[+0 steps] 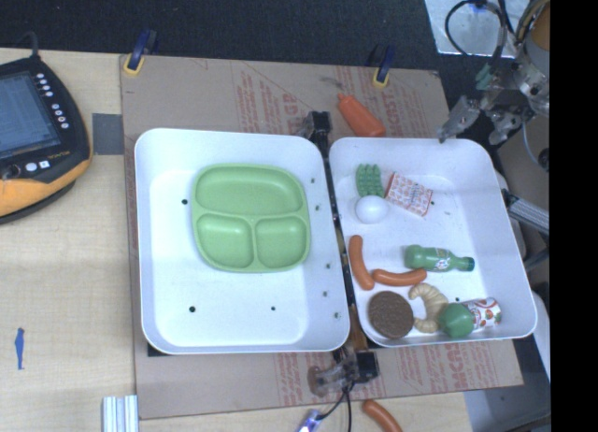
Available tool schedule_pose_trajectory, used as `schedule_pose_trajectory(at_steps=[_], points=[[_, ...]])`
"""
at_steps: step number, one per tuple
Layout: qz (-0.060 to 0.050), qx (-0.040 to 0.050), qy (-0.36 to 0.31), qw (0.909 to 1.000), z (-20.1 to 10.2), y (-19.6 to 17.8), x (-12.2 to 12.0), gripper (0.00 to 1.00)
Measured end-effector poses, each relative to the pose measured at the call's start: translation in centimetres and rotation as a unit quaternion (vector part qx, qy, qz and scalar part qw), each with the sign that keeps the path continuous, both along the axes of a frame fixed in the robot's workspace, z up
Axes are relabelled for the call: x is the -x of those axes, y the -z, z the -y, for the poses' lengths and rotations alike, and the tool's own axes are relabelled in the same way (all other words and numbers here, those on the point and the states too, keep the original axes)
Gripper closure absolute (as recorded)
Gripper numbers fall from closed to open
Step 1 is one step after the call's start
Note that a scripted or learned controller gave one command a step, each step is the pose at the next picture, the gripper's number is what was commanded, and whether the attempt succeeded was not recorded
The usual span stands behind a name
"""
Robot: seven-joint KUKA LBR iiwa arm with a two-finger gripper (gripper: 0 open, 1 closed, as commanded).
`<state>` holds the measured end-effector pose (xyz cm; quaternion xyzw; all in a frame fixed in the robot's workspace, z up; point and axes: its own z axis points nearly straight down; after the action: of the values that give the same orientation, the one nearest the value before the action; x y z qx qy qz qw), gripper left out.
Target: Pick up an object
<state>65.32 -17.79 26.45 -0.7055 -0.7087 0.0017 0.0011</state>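
Observation:
My gripper (pixel 475 124) hangs above the far right corner of the right bin (pixel 509 234), open with nothing between its fingers. Below it in that bin lie a red-and-white packet (pixel 408 194), a white egg (pixel 371 208), a green ridged piece (pixel 369 179), a green bottle (pixel 437 258), two orange sausages (pixel 356 260) (pixel 399 278), a croissant (pixel 432 301), a brown round patty (pixel 390 314), a green ball (pixel 458 320) and a red-and-white can (pixel 484 311). The gripper touches none of them.
The left bin (pixel 159 262) holds a green divided plate (pixel 251 215). An orange carrot (pixel 360 116) lies on the cardboard behind the bins and another sausage (pixel 381 413) in front. A teach pendant (pixel 33 136) rests at the far left.

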Motion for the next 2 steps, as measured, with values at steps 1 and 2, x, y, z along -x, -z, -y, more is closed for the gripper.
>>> schedule_pose_trajectory(at_steps=[1, 2], points=[[-0.002, -0.0005, 0.0, 1.0, -7.8, 13.7, 10.9, 0.0], [0.0, 0.0001, 0.0, 1.0, -3.7, 15.5, 13.6, 0.0]])
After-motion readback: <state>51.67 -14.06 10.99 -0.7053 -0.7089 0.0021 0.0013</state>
